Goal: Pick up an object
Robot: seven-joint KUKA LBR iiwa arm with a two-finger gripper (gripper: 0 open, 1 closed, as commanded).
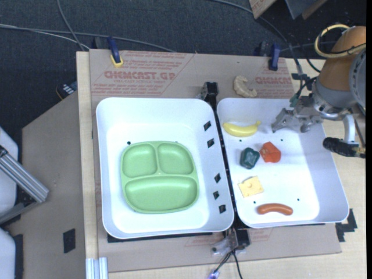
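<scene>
The gripper (289, 121) hangs over the far part of the right bin (325, 179) with spread fingers holding nothing, just right of the banana (241, 128), so a descent here may close on bare floor.

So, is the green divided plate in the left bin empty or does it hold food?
Empty. The green divided plate shows three bare compartments; the toy foods, such as the banana, lie in the right bin.
</scene>
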